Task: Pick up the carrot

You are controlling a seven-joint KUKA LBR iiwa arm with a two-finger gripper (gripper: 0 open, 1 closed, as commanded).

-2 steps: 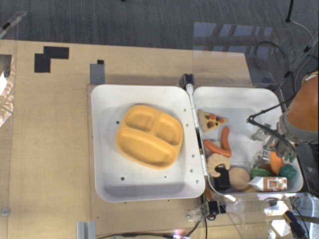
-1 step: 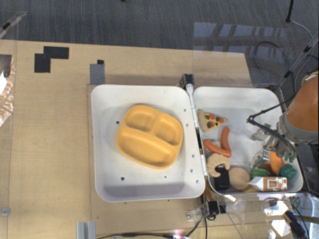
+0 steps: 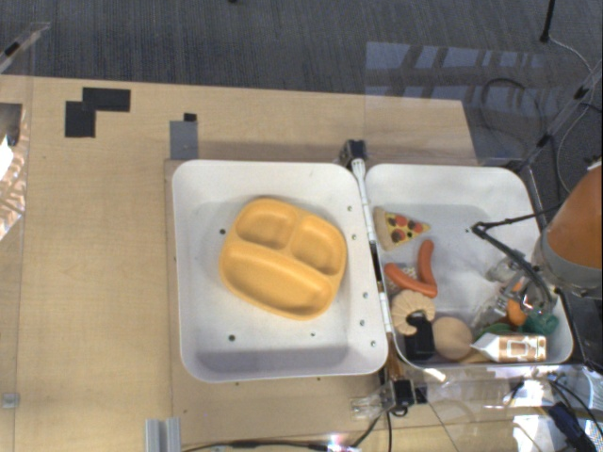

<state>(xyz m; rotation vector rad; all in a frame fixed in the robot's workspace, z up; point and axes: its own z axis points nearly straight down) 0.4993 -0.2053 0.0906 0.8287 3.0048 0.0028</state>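
Note:
The carrot (image 3: pixel 516 312) is a small orange piece with a green top (image 3: pixel 543 323), lying near the right wall of the right bin (image 3: pixel 452 182). My gripper (image 3: pixel 512 290) hangs low over it, right above its orange end and partly covering it. The arm (image 3: pixel 577 234), with its orange band, comes in from the right edge.
The right bin also holds a pizza slice (image 3: pixel 400 226), two red sausages (image 3: pixel 426 257), a beige cookie (image 3: pixel 411 306), a tan round piece (image 3: pixel 451 337), a black item (image 3: pixel 420 340) and a small carton (image 3: pixel 513 348). A yellow divided plate (image 3: pixel 283 257) sits in the left bin (image 3: pixel 193 252).

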